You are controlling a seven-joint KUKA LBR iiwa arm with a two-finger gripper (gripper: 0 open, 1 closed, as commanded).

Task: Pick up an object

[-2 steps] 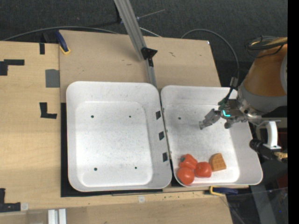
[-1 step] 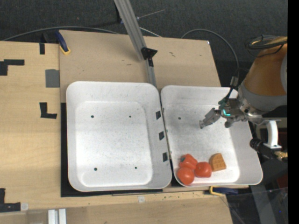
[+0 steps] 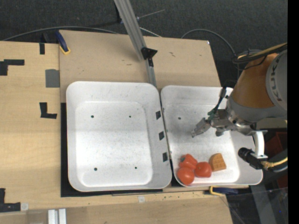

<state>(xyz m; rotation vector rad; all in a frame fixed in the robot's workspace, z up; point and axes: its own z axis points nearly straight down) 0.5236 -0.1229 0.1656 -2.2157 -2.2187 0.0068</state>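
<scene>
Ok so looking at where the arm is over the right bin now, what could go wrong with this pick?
1. The red pieces lie clustered and touching near the right bin's front wall, so a descent there may strike the wall or nudge pieces instead of gripping one.
2. The tan block sits close beside them, so the fingers could catch two things or push one away.
3. The gripper hangs above bare floor, apart from everything; closing here would likely grab nothing.

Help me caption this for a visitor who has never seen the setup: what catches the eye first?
The red objects and a tan block clustered at the near edge of the right bin stand out against the white. Above them hangs the gripper on the grey and orange arm.
</scene>
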